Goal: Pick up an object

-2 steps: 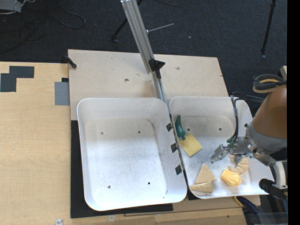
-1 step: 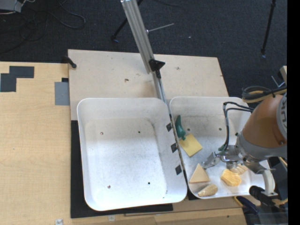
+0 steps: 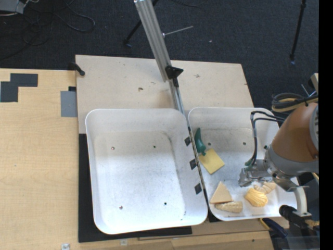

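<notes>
The arm [image 3: 296,137], grey w/ an orange band, reaches in from the right and hangs over the right bin [image 3: 229,121]. Its claw [image 3: 253,175] sits low in the bin's right half, just above and to the left of a round yellow shell-shaped piece [image 3: 256,197]. Whether the claw is open or closed can't be told from this angle; nothing is seen between its tips. A small pale ridged piece [image 3: 267,187] lies just right of the claw, touching or nearly touching the shell piece's upper edge.

Other things in the right bin: a flat yellow square [image 3: 213,162] near the left wall, w/ a dark green curved piece [image 3: 198,141] at its upper left corner, leaning along the bin's wall. Nearer the front edge, a tan wedge [image 3: 221,194] lies w/ its point up, and a pale bread-like chunk [image 3: 229,207] sits right below it, approx. touching. Both are left of the shell piece, a little apart from it.

The left bin [image 3: 99,134] sits beside the right one, their walls meeting at the middle, w/ black clips [image 3: 193,164] along the joint. Both rest on a pale desk [image 3: 119,82]. A grey metal rail [image 3: 154,33] slants up from the bins' joint toward the top. Black cables [image 3: 255,134] run down beside the arm.
</notes>
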### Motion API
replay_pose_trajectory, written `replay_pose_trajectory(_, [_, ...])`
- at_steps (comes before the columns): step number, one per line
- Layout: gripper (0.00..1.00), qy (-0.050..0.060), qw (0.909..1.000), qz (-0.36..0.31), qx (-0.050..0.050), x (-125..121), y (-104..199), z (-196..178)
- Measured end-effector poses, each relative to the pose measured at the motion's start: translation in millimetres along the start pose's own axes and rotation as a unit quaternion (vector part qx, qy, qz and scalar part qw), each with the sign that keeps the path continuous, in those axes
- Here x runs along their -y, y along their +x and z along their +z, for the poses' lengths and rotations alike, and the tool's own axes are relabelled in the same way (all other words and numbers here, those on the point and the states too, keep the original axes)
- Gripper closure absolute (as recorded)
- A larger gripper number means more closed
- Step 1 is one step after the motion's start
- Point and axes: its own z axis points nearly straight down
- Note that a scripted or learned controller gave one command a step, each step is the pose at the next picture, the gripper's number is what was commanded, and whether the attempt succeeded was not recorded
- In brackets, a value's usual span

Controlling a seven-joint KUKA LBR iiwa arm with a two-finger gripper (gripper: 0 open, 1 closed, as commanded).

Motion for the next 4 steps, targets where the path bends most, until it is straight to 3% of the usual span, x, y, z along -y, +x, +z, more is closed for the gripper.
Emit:
replay_pose_trajectory(2, [1.00,-0.004,1.0000,-0.005,0.001,5,5,-119])
replay_pose_trajectory(3, [1.00,0.000,1.0000,-0.004,0.000,5,6,-101])
replay_pose_trajectory(4, [1.00,-0.001,1.0000,-0.006,0.000,-19,50,-95])
